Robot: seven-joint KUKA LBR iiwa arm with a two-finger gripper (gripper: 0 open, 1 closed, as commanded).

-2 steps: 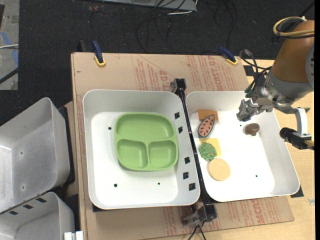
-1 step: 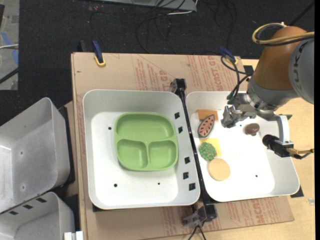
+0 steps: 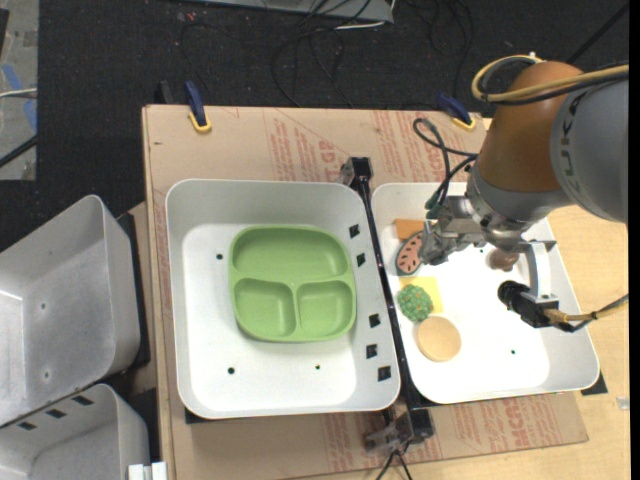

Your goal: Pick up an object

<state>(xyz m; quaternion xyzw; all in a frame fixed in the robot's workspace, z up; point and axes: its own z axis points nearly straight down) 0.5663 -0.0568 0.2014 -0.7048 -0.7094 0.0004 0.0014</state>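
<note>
The arm reaches in from the right over the right bin (image 3: 575,373), its gripper (image 3: 432,245) low at that bin's far left corner, close above a small reddish-brown slice with dark seeds (image 3: 408,256) and just near of an orange piece (image 3: 407,229). I cannot tell whether the jaws are apart or together; the wrist body hides them. Nearer lie a green bumpy lump on a yellow square (image 3: 415,300) and a tan round disc (image 3: 438,339), touching or nearly so. The left bin (image 3: 200,388) holds a green divided tray (image 3: 293,282). The step in hand looks like closing on the seeded slice. To do it well, I judge the fingers should straddle the slice across its narrow side, stay off the bin wall at the left, and lift straight up, since a flat piece can slip.
</note>
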